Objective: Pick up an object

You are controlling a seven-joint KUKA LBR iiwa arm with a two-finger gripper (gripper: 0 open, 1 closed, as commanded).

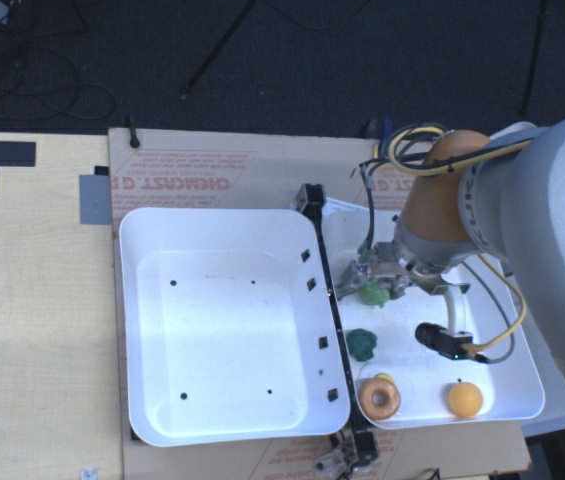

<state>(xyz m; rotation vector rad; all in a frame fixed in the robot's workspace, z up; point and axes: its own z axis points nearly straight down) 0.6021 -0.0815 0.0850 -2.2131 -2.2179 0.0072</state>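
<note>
Camera view: arm low over the right bin, a green piece at its gripper

Nearest the lower edge of the frame, a black clamp (347, 455) sits on the cardboard sheet (212, 173) under the bins, at the foot of the black divider (324, 298) that runs between them. Just above it, along the bottom of the right bin (522, 398), lie a glazed ring doughnut (379, 399) at lower centre and an orange ball (465, 399) to its right, the two apart from each other. Slightly higher and left of the doughnut, close to the divider, rests a dark green lump (362, 344). A black cylindrical part (442, 341) with a yellow cable hangs over the bin floor between the ball and the arm.

Higher still, in the middle of the right bin, the gripper (372, 286) is down near the bin floor with a light green object (373, 293) right at its tip; whether the fingers close on it or merely touch it cannot be told, since the metal parts blur together there. The grey arm (522, 218) with its orange band (442, 193) fills the right side of the frame above it.

The left bin (142, 268) takes up the centre and left. Beyond the bins the cardboard carries red mirrored lettering, and the pale wooden bench (32, 298) spreads left, with dark floor and cables across the top.
</note>
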